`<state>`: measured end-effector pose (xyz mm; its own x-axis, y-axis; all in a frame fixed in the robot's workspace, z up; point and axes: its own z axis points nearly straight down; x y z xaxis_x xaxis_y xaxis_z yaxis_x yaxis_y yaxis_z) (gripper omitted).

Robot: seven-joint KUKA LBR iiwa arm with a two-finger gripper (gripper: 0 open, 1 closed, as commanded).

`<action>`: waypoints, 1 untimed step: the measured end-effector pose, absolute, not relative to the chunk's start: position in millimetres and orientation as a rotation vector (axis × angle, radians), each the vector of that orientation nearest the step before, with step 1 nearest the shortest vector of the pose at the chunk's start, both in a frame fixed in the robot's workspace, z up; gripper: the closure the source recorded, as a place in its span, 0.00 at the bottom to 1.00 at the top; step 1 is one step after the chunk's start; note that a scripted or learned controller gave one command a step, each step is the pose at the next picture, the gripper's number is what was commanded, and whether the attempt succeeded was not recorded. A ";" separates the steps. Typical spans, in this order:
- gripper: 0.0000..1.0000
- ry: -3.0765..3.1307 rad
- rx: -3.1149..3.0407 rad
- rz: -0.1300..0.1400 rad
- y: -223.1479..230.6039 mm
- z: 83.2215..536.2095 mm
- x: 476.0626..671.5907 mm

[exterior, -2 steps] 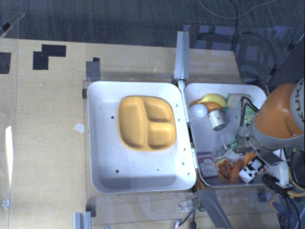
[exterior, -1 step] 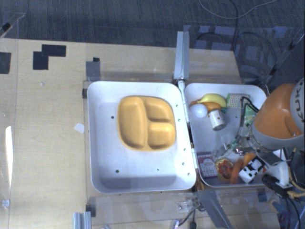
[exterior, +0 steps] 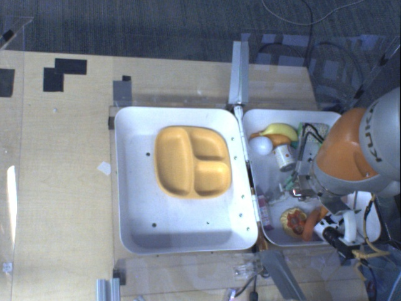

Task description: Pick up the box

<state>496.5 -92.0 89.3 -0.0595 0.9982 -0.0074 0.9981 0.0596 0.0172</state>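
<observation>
Two shallow white bins sit side by side on a pale wooden table (exterior: 56, 168), both with rounded corners and smooth, slightly glossy plastic walls. The left bin (exterior: 135, 187) carries a yellow-tan tray (exterior: 191, 160), soft-edged and moulded into three compartments, one long on the left and two smaller ones stacked on the right. The right bin (exterior: 250, 121) is crowded: a curved yellow banana (exterior: 279, 131) near the far wall, a smooth white egg-shaped ball (exterior: 261, 145) just beside it, a small silvery cylinder (exterior: 284, 157) lying tilted, and a round orange and red item (exterior: 293, 220) near the front wall. No item here can be told for certain to be the box; much of this bin is hidden under the arm. The grey arm with its broad orange band (exterior: 344, 152) reaches over the right bin, and the claw lies beneath it, so I cannot tell how it stands. Black tape patches (exterior: 62, 74) mark the table's far left, a metal rail (exterior: 238, 68) rises between the bins, and dark blue-grey carpet (exterior: 125, 11) with a thin looped cable (exterior: 301, 5) lies beyond.
</observation>
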 end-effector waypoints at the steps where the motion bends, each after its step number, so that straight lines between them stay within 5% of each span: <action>1: 1.00 2.278 2.138 0.020 -90.3 99.1 499.6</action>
